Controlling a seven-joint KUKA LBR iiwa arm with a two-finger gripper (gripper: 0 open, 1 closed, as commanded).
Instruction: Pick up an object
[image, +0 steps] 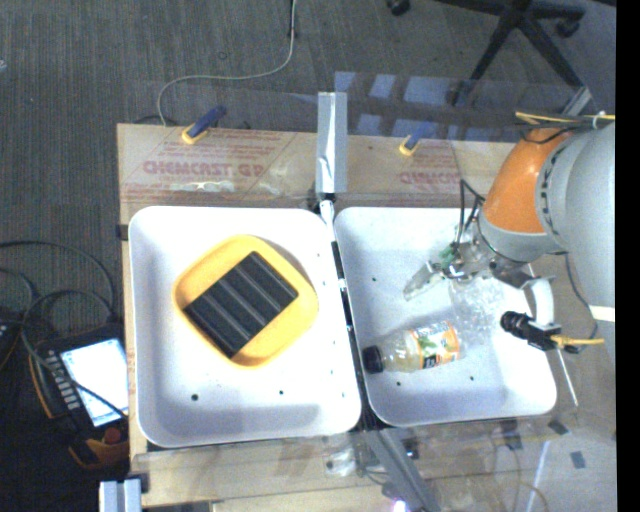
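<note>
White bins (150, 400) on a plywood bench (230, 165), grey carpet (90, 70), tool (440, 270) grip unclear

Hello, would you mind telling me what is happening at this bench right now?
A grey robot arm with an orange band reaches in over the right bin. Its gripper hovers above a crumpled clear plastic item. A small bottle with a dark cap lies on its side nearer the front. In the left bin sits a yellow object with a black ribbed top, untouched.
</note>
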